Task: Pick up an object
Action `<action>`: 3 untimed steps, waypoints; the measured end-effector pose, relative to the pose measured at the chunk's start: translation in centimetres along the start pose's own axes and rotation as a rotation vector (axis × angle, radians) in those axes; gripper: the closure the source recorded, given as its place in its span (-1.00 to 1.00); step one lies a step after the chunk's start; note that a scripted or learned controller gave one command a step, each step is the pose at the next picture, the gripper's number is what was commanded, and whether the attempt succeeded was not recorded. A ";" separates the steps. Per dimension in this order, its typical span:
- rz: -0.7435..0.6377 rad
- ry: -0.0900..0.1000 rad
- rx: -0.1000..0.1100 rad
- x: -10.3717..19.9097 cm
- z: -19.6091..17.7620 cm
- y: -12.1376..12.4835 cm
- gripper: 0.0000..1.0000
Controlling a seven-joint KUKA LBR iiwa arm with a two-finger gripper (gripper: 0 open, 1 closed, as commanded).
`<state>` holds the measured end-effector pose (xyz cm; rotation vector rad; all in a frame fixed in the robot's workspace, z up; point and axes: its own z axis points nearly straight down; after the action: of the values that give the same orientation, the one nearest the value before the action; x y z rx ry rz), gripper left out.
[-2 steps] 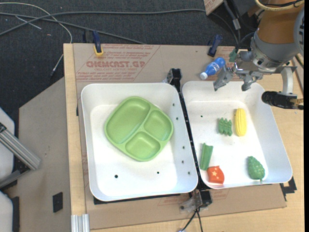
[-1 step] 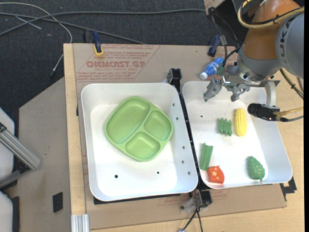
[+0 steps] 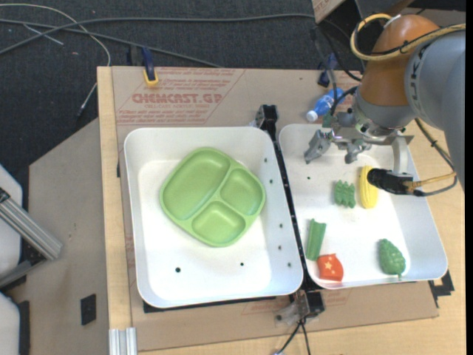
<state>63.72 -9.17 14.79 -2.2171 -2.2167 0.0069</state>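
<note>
1. The gripper (image 3: 334, 145) hangs over the far left part of the right bin (image 3: 432, 231), its two grey fingers spread apart with nothing between them
2. No object is held. The candidates all lie in the right bin: a yellow piece (image 3: 366, 186) and a small green piece (image 3: 344, 193) just beside each other nearest the gripper, a green stick (image 3: 315, 238) touching a red piece (image 3: 329, 268) at the near left, and a green lump (image 3: 392, 257) at the near right
3. The left bin (image 3: 140, 220) holds only a green tray (image 3: 213, 196) with three compartments
4. To do the pick well, I judge the small green piece or the yellow piece the best target, being closest; but they lie so near each other that the fingers should straddle one alone, lined across its narrow side, and come straight down before closing
5. The green lump stands well apart from the rest, so it looks the cleanest grasp if reach allows
6. Red print on the cardboard (image 3: 181, 95) behind the bins reads "CHEMCAST GP"; the smaller lines under it are too fine to read
</note>
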 end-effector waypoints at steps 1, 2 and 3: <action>0.000 0.001 0.000 0.0 4.6 -0.8 -1.00; 0.000 0.000 -0.008 0.0 3.1 -0.6 1.00; 0.000 -0.003 -0.016 -0.4 -3.4 -0.5 1.00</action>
<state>63.27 -9.56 18.15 -2.2265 -2.2268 -0.0080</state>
